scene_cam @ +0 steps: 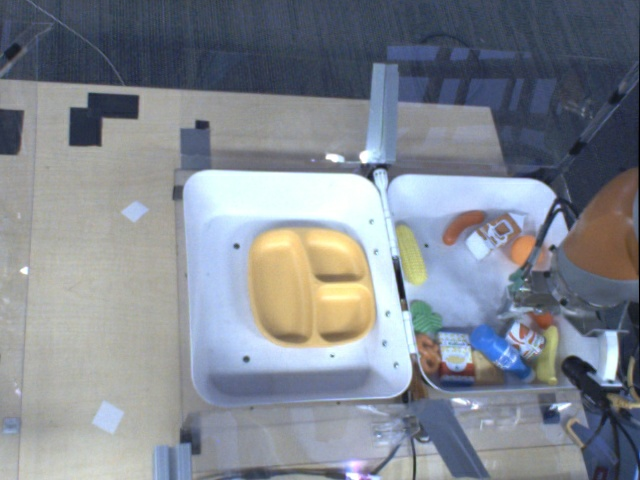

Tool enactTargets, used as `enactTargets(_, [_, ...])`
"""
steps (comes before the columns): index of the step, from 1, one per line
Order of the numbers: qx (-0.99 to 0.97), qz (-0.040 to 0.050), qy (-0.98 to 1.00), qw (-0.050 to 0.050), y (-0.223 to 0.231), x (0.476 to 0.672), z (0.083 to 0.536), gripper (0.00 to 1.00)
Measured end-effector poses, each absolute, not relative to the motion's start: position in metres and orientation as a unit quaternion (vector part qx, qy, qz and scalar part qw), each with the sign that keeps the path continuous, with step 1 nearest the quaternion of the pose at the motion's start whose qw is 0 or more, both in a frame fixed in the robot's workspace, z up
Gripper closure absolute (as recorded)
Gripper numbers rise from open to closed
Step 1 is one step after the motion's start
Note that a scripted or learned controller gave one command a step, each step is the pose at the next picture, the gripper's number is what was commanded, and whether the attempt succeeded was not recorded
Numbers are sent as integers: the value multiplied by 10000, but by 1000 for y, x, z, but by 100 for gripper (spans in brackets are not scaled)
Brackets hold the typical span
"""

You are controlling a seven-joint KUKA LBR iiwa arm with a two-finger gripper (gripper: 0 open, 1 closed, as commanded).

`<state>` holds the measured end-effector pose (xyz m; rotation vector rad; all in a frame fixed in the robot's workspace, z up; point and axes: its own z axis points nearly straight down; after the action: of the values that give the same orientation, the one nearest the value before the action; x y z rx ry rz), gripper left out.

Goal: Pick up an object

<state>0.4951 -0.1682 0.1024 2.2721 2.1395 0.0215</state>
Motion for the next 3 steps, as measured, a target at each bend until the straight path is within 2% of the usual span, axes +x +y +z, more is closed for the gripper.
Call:
enactTargets(1, [7277,69,6858,86,-167,495,102,0])
enactTargets(2, [7033,40,7108,42,-179,491,90,0])
enactTargets(3, [6817,27,7316,78,-158,496,90,0])
